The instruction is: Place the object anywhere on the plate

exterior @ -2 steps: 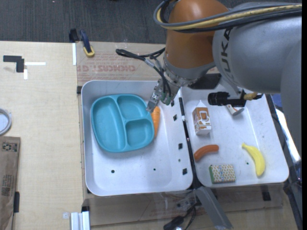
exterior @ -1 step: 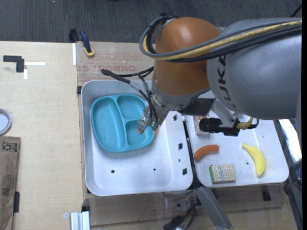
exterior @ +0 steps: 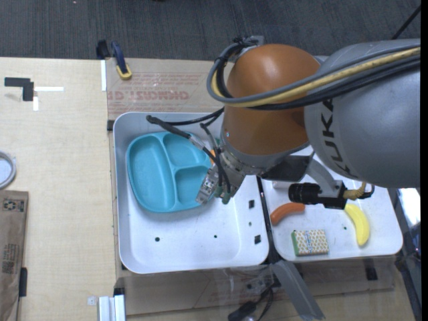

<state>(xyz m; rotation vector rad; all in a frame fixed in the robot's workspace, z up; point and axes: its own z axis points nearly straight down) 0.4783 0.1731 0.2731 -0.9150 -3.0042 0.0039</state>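
Camera view has the arm's big orange band hogging the middle, so I'm working with a partial look. My tool (exterior: 215,189) is down at the right edge of the blue plate (exterior: 160,172), which sits in the left bin (exterior: 180,249). I honestly can't tell what state the tool is in, too small and cluttered with cables, and I can't see anything clearly sitting in it either.

Over in the right bin (exterior: 384,246) there's an orange carrot-looking thing (exterior: 287,212), a banana (exterior: 359,225) and a little speckled sponge block (exterior: 309,242), all lying apart from each other. Which one counts as "the object" I can't say from this; none of them is on the plate.

What worries me:
- If the tool is actually empty, any release here just does nothing.
- It's hanging right over the plate's rim, so something dropped from there could land on the lip and slide off onto the bin floor.
- Going lower could nudge the plate sideways, since it's just resting loose in the bin.
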